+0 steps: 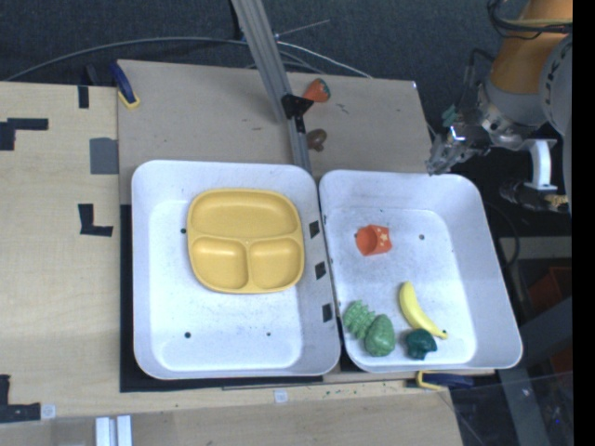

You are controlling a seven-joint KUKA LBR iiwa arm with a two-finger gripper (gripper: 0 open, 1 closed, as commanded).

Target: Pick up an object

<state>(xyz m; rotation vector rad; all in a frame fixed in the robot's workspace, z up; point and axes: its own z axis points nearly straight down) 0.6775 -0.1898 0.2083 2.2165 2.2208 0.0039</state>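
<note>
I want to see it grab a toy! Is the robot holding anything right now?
No. The gripper is above the right bin's back edge with nothing in it; the banana lies in the bin.

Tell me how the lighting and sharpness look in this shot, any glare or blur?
Camera view: even, soft lighting, with faint shadows under the yellow plate and banana; no strong glare on the white bins; overall slightly soft, and the gripper at upper right is dim and hard to resolve.

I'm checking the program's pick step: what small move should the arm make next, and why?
Probably swing the gripper inward over the right white bin, toward the orange block: it hangs at the bin's far rim, and the block lies apart from the other pieces.
</note>
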